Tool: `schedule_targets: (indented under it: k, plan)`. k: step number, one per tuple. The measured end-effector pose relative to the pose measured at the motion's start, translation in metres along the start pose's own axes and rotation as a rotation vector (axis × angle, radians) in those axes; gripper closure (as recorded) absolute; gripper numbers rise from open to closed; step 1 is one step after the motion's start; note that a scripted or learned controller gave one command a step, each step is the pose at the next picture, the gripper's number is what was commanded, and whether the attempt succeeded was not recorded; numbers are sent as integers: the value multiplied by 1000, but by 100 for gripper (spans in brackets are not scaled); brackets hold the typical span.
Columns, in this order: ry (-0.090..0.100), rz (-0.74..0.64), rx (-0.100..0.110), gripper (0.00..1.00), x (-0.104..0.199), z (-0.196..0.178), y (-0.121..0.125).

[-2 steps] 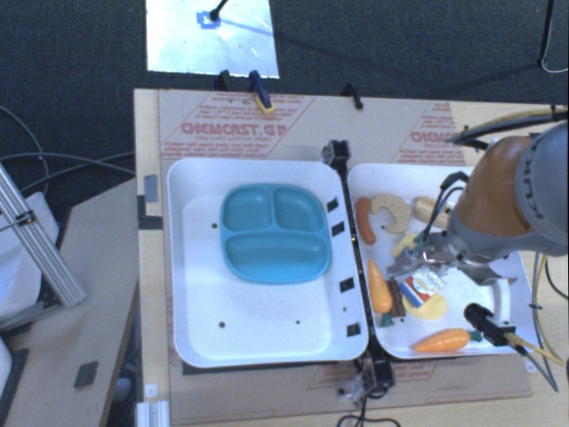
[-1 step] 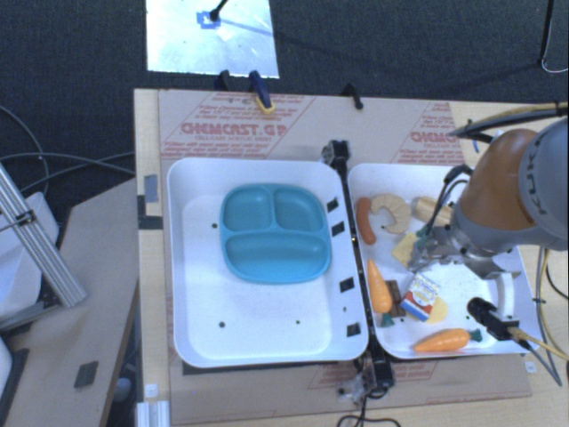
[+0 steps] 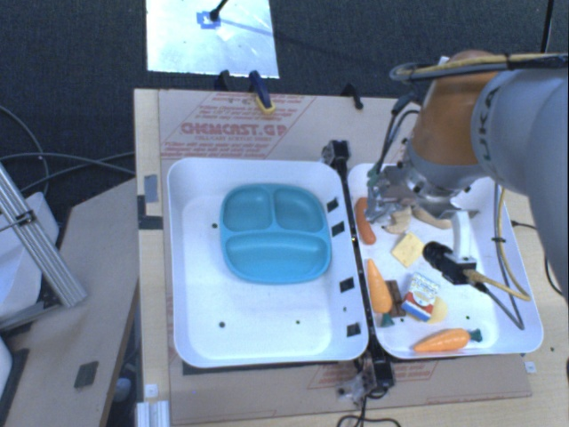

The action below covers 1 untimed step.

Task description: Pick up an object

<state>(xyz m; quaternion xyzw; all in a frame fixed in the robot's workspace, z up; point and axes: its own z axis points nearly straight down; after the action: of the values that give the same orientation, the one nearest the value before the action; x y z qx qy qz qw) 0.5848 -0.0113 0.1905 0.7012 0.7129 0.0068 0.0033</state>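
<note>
A: Where is the gripper (image 3: 384,205)?

B: It hangs low over the upper left part of the right bin (image 3: 524,323), under the grey arm (image 3: 498,105). Whether it is spread or pressed together cannot be told from above.

A: What lies closest?

B: An orange sausage-shaped piece (image 3: 364,221) just to its left and slightly below, with its long axis running up and down the bin beside the dividing wall. Nothing shows between the gripper's tips.

A: So the approach?

B: Probably a small shift left, closing across the short width.

A: And the rest?

B: The same bin holds a yellow cheese wedge (image 3: 408,249), a carrot (image 3: 380,286), a second carrot (image 3: 442,340) at the near edge and a small colourful packet (image 3: 420,294). The left bin (image 3: 200,327) holds a blue divided plate (image 3: 274,235).
</note>
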Motion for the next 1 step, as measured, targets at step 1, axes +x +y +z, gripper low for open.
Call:
schedule_targets:
  k: [1]
  plan:
    - [-5,9,6,100,32,7,86]
